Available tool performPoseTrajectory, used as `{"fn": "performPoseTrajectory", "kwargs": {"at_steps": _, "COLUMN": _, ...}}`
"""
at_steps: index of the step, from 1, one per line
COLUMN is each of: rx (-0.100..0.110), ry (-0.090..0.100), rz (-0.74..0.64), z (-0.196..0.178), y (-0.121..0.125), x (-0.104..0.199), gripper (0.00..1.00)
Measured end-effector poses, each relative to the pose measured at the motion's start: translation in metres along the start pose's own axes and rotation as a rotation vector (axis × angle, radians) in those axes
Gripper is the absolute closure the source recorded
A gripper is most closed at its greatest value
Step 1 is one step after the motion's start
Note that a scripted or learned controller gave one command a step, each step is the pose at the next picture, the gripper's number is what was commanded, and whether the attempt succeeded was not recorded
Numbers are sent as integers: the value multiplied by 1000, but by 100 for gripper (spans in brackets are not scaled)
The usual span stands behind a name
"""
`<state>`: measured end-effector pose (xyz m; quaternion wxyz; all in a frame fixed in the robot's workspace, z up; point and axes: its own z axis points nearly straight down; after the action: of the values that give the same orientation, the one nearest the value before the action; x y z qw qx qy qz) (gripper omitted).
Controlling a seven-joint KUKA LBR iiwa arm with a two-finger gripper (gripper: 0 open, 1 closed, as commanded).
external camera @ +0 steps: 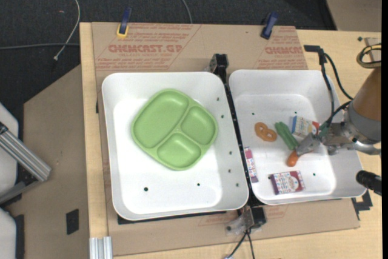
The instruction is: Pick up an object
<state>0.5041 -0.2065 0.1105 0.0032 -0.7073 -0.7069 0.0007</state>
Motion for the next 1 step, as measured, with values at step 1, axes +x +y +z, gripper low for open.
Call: {"fn": "performPoseTrajectory", "kwargs": {"at_steps": 1, "rx": -6, "ry": -2, "rz": 0, "z": -14, "y": 2, "x": -1, "gripper": 100}}
